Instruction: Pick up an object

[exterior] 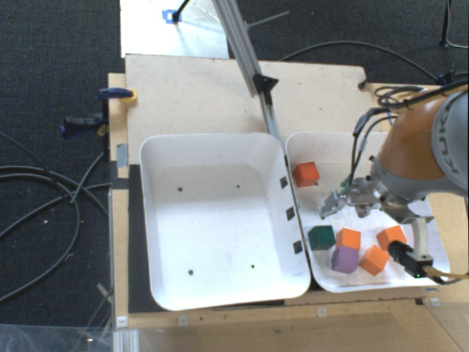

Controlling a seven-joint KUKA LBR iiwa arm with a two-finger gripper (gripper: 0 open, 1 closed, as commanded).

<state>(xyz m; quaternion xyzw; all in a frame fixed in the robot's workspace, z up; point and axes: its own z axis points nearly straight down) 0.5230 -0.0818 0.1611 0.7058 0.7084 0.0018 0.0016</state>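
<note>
Several small blocks lie in the right bin [304,147]. One orange block [305,174] sits alone near the bin's upper left. Lower down, a dark green block [321,237], an orange block [349,237], a purple block [345,259] and an orange block [374,259] cluster together, with one more orange block [391,236] to their right. My gripper [338,202] hangs over the bin's middle, just above the green and orange blocks and below the lone orange one. Nothing shows between its fingers.
The left bin [220,218] adjoins the right one along a shared wall with black clips [290,213]. A slanted metal pole [245,46] crosses above the bench's back. A blue clamp [95,123] grips the bench's left edge. Cables run over the floor.
</note>
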